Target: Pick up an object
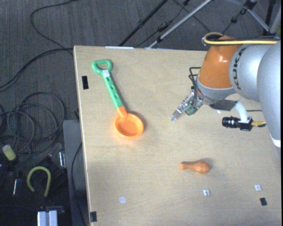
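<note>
From my end the gripper point(178, 113) hangs right of the strainer point(123, 118), well apart; can't tell its finger state. Worry: its round bowl could skid away if we come down off-centre.

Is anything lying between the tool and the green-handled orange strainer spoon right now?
Nothing visible. The tool hangs over bare board to the right of the strainer spoon, with open surface between them. The small orange gourd-shaped piece lies nearer the camera, off that line.
</note>
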Action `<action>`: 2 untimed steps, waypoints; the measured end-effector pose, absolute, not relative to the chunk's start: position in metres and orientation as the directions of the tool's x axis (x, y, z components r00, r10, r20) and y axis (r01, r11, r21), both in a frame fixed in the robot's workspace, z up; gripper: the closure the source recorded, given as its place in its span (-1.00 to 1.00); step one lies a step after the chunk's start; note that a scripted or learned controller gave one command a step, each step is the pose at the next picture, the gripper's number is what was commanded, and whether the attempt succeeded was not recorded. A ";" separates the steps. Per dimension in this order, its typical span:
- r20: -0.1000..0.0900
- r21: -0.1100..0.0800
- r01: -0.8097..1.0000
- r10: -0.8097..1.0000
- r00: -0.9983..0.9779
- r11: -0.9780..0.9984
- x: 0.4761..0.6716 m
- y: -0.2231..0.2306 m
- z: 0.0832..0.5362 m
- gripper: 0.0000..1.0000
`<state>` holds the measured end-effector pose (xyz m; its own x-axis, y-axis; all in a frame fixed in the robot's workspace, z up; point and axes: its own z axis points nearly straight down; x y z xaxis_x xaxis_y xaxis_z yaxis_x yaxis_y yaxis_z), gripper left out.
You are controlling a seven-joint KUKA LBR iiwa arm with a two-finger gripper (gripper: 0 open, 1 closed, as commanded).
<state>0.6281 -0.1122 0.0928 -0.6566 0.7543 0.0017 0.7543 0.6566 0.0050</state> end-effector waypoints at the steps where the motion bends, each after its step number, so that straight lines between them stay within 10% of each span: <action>1: 0.000 0.002 0.771 0.771 -0.637 0.637 0.648 -0.020 0.184 1.00; 2: 0.002 0.000 0.800 0.800 -0.600 0.600 0.654 0.134 0.153 1.00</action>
<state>0.6539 0.1341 0.1527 -0.6002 0.7998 0.0017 0.7998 0.6002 -0.0003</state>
